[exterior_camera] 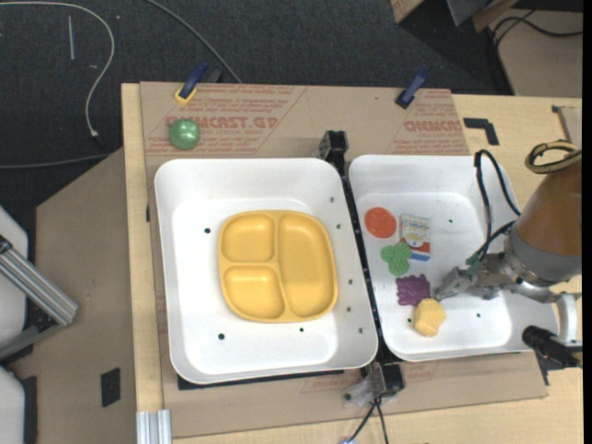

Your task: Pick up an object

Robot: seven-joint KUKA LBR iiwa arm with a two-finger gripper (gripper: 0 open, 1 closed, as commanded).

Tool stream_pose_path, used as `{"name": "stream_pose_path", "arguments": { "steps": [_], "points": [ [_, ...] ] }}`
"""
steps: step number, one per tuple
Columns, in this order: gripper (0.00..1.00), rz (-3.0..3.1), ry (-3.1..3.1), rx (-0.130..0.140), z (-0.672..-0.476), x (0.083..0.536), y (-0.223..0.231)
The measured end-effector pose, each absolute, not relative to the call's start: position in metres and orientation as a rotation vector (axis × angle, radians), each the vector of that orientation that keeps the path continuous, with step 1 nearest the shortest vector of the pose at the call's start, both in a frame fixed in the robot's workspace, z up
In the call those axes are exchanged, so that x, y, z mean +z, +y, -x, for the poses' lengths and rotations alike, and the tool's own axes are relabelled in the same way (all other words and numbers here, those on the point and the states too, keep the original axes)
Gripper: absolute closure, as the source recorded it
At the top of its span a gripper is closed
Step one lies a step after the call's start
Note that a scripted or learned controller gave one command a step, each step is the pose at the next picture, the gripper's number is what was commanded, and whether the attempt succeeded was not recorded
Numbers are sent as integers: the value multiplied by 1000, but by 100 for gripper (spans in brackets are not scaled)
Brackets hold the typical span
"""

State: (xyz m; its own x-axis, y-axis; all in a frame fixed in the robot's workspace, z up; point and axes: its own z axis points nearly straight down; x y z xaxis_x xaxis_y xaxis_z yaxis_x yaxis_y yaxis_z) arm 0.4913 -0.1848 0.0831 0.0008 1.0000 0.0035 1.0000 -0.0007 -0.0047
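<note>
Camera view: claw closes in on toy pile

Low in the right bin [481, 169], the gripper [450, 285] hovers, finger state impossible to tell. A purple toy [413, 290] lies just frame-left; a yellow toy [428, 318] sits below-left.

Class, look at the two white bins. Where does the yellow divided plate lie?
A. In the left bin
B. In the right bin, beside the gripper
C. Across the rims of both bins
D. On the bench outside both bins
A: the plate lies flat in the left bin, while the small toys sit in the right bin.
</note>
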Motion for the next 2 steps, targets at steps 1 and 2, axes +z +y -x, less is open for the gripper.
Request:
{"name": "stream_pose_path", "arguments": {
  "steps": [1, 2],
  "points": [
    [100, 2221, -2219, -3, -493, 96, -185],
    [100, 2223, -2226, -4, -493, 142, -177]
  ]
}}
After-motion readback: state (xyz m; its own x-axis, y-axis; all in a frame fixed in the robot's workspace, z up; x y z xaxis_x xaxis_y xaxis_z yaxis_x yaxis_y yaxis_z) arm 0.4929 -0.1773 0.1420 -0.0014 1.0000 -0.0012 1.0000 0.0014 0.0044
